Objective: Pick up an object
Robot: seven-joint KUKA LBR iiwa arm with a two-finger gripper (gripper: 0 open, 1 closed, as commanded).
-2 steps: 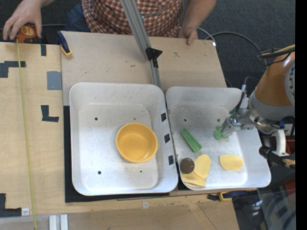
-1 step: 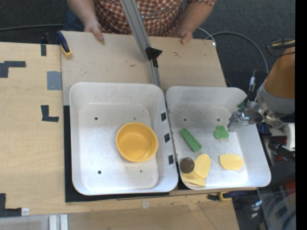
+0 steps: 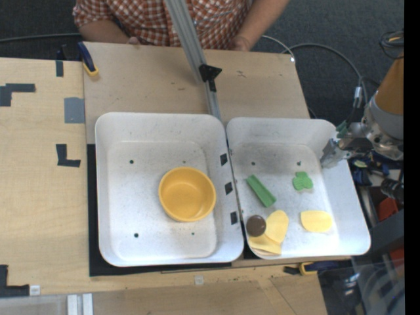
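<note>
The gripper (image 3: pixel 330 155) is hovering over the right bin's (image 3: pixel 341 241) right rim, nothing between its fingers, though how wide it is standing I cannot tell. Nearest, just inside the bin, the small green piece (image 3: pixel 302 182) is lying flat; it is looking light and rigid, best pinched across its narrow middle. Farther left, the green block (image 3: pixel 260 191) is offering straight, graspable sides.

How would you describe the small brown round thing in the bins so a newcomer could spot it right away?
Look at the right bin, the one nearer the gripper. Go to its front left corner, next to the wall shared with the other bin. There the brown disc sits, touching the pale yellow pieces; it is the only dark, round item among green and yellow ones.
</note>
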